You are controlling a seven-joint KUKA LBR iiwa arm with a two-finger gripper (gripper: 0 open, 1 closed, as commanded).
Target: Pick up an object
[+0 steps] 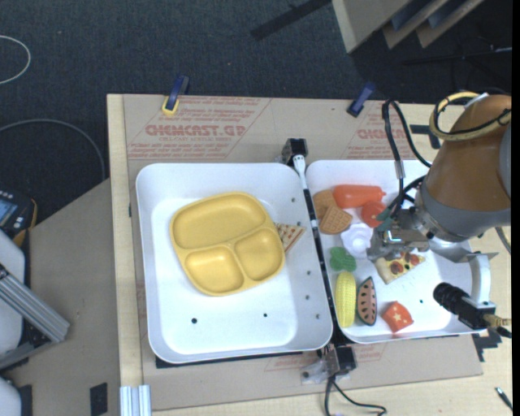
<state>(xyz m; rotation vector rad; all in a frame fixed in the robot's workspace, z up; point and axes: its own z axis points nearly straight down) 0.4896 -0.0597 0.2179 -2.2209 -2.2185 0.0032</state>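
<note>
In the camera view, the gripper [396, 238] hangs low in the right bin [422, 325], at the frame's right, just above the pizza slice [400, 265]; whether it is spread or pinching, I cannot tell. Nothing looks lifted yet, so grasping and raising the toy food remain.

Dark blue-grey carpet [97, 49] across the top and left of the frame, with a thin pale cable [16, 57] looping at upper left. Light wooden bench board [244, 122] in the centre, printed with red lettering and held by blue clamps [174, 95] along its upper edge. Aluminium framing [32, 305] at lower left. Beige furniture [406, 20] at upper right.
</note>
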